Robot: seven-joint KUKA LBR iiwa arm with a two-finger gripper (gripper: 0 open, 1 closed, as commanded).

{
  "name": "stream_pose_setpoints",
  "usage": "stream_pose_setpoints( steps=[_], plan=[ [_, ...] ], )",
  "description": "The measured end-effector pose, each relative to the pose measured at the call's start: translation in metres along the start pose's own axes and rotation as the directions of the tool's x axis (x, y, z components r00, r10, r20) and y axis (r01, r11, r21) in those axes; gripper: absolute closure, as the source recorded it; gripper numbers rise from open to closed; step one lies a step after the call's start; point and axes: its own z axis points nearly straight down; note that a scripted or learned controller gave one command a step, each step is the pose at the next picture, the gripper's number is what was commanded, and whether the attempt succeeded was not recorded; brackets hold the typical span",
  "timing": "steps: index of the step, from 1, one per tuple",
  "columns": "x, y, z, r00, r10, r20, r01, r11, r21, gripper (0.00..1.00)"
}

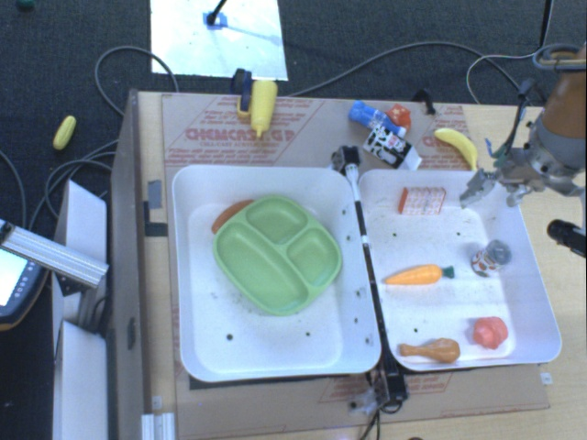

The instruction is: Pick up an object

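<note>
Bench (303,122): brown board with red print, bearing two shallow white bins side by side.

Left bin (197,337): holds a green divided plate (277,253), tilted a little, with an orange-brown piece (227,214) showing from under its upper left edge.

Right bin (537,314): holds six small things, all well apart from one another.

Arm (561,122): grey, orange band near the top, reaching in from the right over the upper right corner of the right bin.

Gripper (495,187): above the bin's upper right part, near its far wall; fingers spread apart, nothing between them.

Carrot (417,275): orange with a green tip, lying flat mid-bin, tip to the right.

Drumstick (431,349): tan, lying along the near wall.

Box (422,200): small, white with red print, near the far wall, left of the gripper.

Red lump (491,332): near the right corner, just right of the drumstick.

Can (489,258): small, silver top, right of the carrot, below the gripper and apart from it.

On the board beyond the bins: a yellow bottle (261,104), a banana (457,145), a black-and-white carton (390,145), a blue tube (367,114) beside it
</note>
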Motion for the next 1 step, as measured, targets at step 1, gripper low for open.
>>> stream_pose_setpoints(
  steps=[1],
  plan=[
    [0.0697, -0.0551, -0.0392, 1.000, 0.000, -0.002, 0.000, 1.000, 0.000, 0.00]
  ],
)
